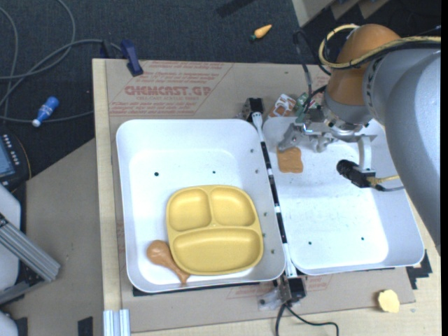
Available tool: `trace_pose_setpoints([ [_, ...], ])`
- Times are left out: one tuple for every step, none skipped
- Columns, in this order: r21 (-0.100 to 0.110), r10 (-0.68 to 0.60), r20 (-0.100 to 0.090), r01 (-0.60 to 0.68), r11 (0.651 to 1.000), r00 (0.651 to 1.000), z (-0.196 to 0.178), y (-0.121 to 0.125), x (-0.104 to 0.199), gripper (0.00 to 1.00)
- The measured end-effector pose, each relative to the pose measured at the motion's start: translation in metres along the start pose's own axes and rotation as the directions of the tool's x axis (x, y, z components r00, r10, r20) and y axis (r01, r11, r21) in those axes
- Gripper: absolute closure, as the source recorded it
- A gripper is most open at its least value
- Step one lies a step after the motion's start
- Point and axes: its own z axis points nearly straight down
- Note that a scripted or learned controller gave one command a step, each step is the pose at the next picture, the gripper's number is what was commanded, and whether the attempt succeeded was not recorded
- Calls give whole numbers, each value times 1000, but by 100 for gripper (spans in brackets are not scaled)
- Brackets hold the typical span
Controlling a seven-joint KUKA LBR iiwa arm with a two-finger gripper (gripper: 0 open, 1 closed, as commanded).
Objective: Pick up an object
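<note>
From the overhead camera view, you see the gripper (306, 137) hanging over the far left corner of the right bin (350, 247), just above a small tan block (290, 161). Whether anything sits between its fingers you cannot tell. The block looks light, stiff, perhaps foam or toast-like; take it across its flat sides. It lies near the rim between the bins, so room is tight on the left, open toward the near right. In the left bin (140, 187) rest a yellow divided plate (213, 229) and an orange drumstick toy (164, 256).
</note>
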Motion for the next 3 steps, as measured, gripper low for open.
trace_pose_setpoints([
  [5, 1, -1, -1, 1000, 1000, 0, -7, 2, 0],
  [0, -1, 0, 1, 1000, 1000, 0, 2, 2, 0],
  [4, 2, -1, -2, 1000, 1000, 0, -3, 3, 0],
])
